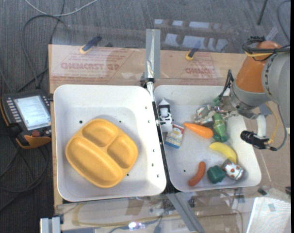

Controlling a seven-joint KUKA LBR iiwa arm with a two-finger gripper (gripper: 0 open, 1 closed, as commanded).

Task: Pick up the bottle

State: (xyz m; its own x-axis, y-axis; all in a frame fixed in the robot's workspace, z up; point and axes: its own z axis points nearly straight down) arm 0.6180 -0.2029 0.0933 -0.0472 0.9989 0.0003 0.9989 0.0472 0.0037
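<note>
Counting one green plastic bottle [219, 128] in the right white bin [186, 176], beside one orange carrot [198, 129] and one yellow banana [223, 152], I can't tell the two-finger gripper [216, 111] state above it.

Grey arm [278, 79] reaching in from the right, orange band above wrist (bent downward), gripper [216, 111] lowered

bottle [219, 127] hemmed: carrot [199, 129] left | banana [223, 151] below | open floor mid-bin [190, 154]
</note>
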